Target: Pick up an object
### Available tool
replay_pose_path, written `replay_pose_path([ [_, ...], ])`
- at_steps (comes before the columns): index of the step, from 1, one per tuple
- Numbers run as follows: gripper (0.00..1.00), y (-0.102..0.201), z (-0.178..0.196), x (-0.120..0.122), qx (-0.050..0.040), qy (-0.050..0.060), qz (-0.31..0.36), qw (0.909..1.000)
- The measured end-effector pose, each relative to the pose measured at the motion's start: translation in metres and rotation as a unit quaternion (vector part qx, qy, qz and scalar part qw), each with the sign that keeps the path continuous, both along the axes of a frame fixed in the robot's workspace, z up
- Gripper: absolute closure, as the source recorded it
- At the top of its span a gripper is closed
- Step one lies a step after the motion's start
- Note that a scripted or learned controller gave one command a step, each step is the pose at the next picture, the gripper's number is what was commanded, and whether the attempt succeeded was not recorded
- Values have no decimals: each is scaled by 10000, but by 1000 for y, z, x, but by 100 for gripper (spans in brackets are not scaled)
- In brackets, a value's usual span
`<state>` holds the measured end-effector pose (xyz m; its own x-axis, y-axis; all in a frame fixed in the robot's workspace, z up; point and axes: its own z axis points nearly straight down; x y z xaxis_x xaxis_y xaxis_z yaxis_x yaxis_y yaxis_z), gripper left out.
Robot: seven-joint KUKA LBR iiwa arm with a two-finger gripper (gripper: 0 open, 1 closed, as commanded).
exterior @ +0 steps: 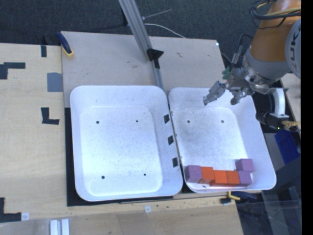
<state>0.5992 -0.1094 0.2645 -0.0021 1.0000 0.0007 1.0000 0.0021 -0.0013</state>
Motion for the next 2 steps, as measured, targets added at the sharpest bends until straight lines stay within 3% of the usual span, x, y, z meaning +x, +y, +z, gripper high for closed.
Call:
replay_pose_path([
  [1, 0, 3, 21, -50, 6, 2, -7, 10000],
  [2, 0, 32, 62, -97, 6, -14, 13, 10000],
])
